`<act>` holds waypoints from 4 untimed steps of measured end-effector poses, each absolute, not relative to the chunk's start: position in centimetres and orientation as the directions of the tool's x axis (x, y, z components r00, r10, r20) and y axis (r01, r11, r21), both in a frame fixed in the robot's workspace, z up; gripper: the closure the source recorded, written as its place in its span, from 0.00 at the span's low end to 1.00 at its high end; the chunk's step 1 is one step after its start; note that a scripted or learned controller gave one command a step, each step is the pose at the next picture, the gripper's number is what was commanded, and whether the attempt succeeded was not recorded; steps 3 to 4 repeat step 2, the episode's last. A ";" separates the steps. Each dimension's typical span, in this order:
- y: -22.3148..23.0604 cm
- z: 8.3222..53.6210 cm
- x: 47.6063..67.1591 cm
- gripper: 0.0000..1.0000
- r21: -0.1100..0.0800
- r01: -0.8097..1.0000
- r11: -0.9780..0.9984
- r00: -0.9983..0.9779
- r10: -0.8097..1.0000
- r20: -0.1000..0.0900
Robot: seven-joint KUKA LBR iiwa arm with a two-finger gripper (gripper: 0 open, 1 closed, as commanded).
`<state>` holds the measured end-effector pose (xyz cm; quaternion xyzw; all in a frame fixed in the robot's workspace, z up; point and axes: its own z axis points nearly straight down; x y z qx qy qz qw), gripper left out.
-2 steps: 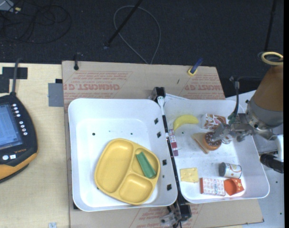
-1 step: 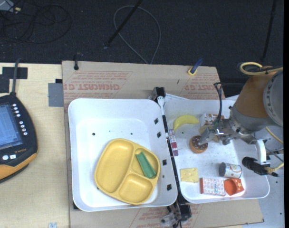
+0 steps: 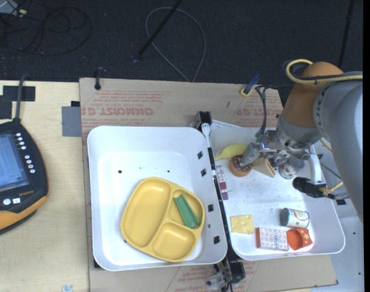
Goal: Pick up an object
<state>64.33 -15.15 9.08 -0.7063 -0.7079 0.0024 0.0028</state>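
From the camera above the desk (image 3: 51, 90), we look down on two shallow white bins side by side. The left bin (image 3: 112, 151) holds a yellow divided plate (image 3: 150, 215), and a green pickle-shaped piece (image 3: 186, 210) lies in one of its compartments. The grey arm (image 3: 337, 120), with its orange band (image 3: 303, 99), reaches in from the right over the right bin (image 3: 331, 236). Its pincer (image 3: 258, 156) hangs low at the far left part of that bin; we cannot tell how it is set. Touching or just beside the pincer, on its left, we see a round brown donut-like toy (image 3: 240, 166), with a yellow banana-like piece (image 3: 230, 151) just beyond it. Well apart, along the near side, lie a yellow cheese slice (image 3: 242, 224), a red-and-white packet (image 3: 272, 238), an orange-red piece (image 3: 299, 239) and a small can (image 3: 293, 216).
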 end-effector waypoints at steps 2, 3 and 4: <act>-9.9 10.1 64.3 1.00 -0.015 1.000 -0.004 0.004 1.000 -0.001; -9.9 10.1 64.3 1.00 -0.015 1.000 -0.004 0.004 1.000 -0.001; -9.9 10.1 64.3 1.00 -0.015 1.000 -0.004 0.004 1.000 -0.001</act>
